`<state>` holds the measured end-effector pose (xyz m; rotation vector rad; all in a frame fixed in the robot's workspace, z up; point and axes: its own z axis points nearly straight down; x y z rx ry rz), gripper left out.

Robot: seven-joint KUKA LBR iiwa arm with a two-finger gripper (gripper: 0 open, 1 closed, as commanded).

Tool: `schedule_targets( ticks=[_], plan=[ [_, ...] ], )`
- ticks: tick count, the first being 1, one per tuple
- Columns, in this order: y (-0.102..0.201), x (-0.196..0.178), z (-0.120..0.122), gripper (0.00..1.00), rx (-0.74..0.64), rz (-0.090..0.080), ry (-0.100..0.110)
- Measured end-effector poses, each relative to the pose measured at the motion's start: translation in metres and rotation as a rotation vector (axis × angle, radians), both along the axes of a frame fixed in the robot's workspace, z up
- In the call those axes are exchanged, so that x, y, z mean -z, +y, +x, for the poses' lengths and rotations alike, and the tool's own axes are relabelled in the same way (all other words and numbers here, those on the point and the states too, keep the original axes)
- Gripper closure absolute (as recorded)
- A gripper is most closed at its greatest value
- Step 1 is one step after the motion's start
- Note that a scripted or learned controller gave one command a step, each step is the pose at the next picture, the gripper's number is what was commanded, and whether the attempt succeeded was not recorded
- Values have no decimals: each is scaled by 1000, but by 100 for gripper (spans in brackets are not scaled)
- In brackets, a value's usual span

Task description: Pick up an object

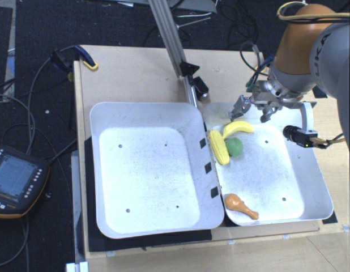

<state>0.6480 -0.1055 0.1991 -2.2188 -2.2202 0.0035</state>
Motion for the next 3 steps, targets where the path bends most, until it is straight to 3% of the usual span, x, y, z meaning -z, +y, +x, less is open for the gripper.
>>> schedule_targets(
  ticks=[1,2,3],
  plan=[
    [4,63,-2,0,0,0,2],
    [0,100,0,0,4,-5,-11],
    [2,89,0,100,2,-3,-12]
  ],
)
